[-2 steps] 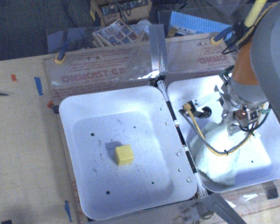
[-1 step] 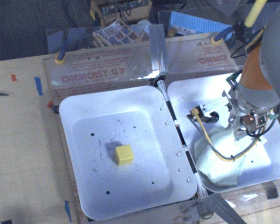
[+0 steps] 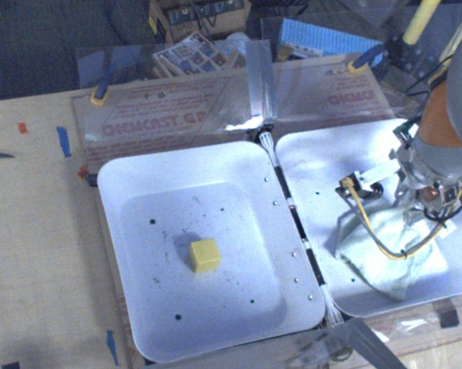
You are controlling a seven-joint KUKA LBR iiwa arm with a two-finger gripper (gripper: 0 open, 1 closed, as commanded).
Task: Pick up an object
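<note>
a yellow block (image 3: 206, 255) is lying in the left bin (image 3: 127, 187); the claw (image 3: 414, 215) is hovering at the frame's right, over the right bin (image 3: 313, 153), its state unclear.

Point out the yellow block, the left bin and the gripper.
yellow block (image 3: 206, 255), camera view, its top face.
left bin (image 3: 118, 181), camera view, upper left rim.
gripper (image 3: 417, 209), camera view, its body over the right bin.
</note>
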